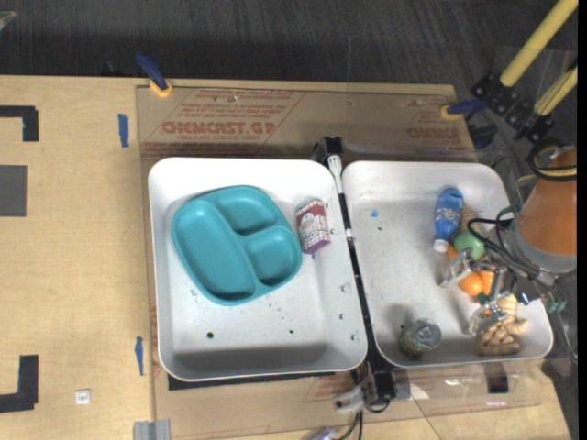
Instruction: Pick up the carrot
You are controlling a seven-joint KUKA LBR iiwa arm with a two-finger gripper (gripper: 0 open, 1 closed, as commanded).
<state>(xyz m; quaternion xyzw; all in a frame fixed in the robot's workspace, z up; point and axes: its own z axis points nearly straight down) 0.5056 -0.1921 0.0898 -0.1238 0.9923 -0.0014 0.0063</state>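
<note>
The carrot (473, 284) shows as a small orange piece in the right part of the right bin (394, 246), partly hidden. My gripper (486, 280) hangs low directly over it, reaching in from the right under the orange-banded wrist (550, 218). Black cables and the gripper body hide much of the carrot, so I cannot tell whether it is being gripped.
Around the carrot lie a blue bottle (447, 211), a green item (471, 243), a tan bumpy object (500, 334) and a grey can (420, 336). The left bin (183, 337) holds a teal divided plate (237, 243) and a small red-and-white can (314, 225).
</note>
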